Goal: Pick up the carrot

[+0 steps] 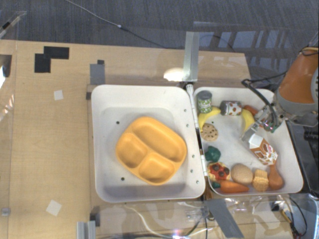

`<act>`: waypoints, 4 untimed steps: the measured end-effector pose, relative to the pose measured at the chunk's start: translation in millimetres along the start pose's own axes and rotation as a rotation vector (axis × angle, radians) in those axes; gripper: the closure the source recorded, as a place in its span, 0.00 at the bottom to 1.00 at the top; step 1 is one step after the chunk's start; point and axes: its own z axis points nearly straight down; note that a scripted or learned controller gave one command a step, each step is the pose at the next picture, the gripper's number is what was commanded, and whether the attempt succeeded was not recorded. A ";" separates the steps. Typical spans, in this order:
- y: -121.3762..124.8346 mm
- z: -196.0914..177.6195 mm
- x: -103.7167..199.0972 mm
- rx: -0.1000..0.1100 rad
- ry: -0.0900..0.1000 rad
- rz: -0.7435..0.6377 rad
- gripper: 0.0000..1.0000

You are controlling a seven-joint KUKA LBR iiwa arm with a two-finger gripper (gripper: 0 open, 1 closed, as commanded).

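The carrot is an orange, tapered piece lying flat along the front edge of the right bin. It sits just below a pizza slice and a tan potato-like piece. My gripper hangs over the middle-right of the same bin, beside a yellow banana and above a small carton. It is well back from the carrot and nothing shows in its grasp.
The right bin also holds a green can, a cookie, a small dark can, corn and a drumstick. A yellow divided plate lies in the left bin.
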 end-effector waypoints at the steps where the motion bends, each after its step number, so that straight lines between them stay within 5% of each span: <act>1: 0.0 0.0 0.0 0.000 0.000 0.000 0.00; 4: 0.0 0.0 0.0 0.000 0.000 0.000 0.00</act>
